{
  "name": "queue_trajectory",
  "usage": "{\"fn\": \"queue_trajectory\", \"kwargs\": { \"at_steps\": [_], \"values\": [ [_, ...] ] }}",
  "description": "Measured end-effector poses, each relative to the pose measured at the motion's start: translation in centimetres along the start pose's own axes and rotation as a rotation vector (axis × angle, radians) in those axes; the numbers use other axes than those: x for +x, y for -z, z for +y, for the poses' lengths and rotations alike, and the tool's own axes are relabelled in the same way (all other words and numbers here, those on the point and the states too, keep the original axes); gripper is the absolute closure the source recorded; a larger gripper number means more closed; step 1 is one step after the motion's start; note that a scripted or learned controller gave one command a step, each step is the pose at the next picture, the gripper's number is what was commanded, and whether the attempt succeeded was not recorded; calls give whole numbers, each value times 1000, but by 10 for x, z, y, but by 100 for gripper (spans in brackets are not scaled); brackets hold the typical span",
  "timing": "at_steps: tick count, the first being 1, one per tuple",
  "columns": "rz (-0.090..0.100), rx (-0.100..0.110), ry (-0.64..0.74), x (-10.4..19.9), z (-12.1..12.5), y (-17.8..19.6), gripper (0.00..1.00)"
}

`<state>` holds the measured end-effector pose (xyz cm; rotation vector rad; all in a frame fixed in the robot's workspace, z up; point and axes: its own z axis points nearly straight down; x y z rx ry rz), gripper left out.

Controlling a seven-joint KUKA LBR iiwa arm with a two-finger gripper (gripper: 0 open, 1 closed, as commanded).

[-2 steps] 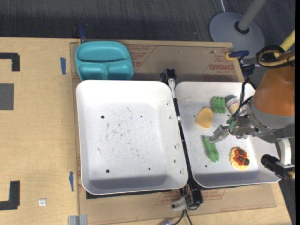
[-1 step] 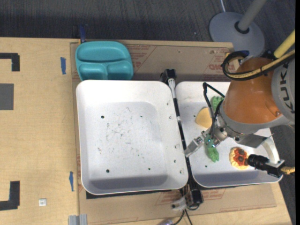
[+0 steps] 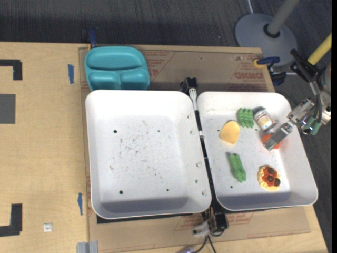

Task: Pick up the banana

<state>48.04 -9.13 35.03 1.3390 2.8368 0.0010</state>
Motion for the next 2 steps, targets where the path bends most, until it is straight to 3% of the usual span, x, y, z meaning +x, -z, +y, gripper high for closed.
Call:
{"fn": "queue_trajectory", "kwargs": {
  "at_steps": [1,2],
  "values": [
    [4,2,148,50,48,-127,0],
    [6,1,536,96,77,-165,0]
  ]
}}
